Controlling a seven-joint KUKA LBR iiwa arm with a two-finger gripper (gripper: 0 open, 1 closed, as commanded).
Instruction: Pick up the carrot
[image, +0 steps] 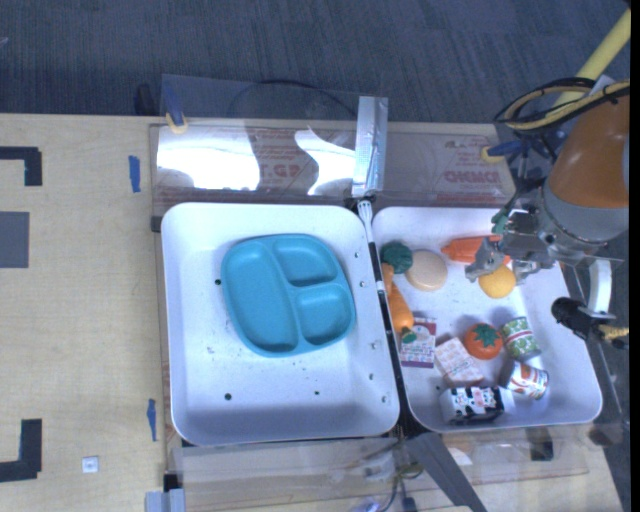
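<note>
Panel behind right bin (450, 165): reddish print, seemingly mirrored, too blurred to read.
Small packet, lower middle of frame (417, 342): printed label, illegible.
Cans, lower right of frame (520, 335): patterned wrappers, no readable words.

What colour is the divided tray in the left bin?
The divided tray is light blue, plain, without pattern, seen clearly in the camera view.

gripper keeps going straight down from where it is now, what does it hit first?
Likely the yellow lemon-like piece, right under the gripper. The orange piece lies just beside it. Depth is unclear from this slanted view.
</note>
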